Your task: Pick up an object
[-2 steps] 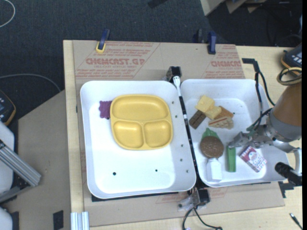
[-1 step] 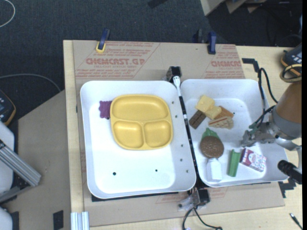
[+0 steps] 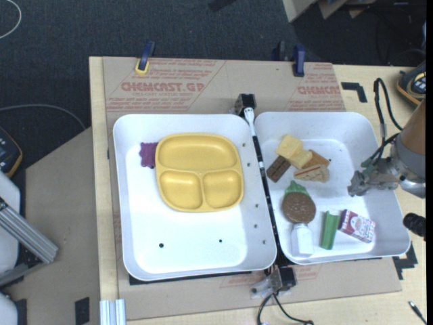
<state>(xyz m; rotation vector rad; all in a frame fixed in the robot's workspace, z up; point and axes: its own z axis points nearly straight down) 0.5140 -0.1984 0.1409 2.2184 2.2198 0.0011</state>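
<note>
Gripper [image 3: 357, 183] at the right bin's [image 3: 352, 124] right side, whether clenched or released I cannot tell.
Red carton [image 3: 356, 225] just below it, green block [image 3: 329, 229] beside; yellow tray [image 3: 199, 171] fills the upper left bin [image 3: 135, 202], bare floor along its lower edge.

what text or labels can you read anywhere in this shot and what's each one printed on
"CHEMCAST G.P": red print on the brown board behind the left bin.
"CHEMCAST", partly cut off: the same red print on the board behind the right bin, near.
Smaller red lines around both: too blurred to read.
Red and white carton in the right bin: printing too small to read.
</note>
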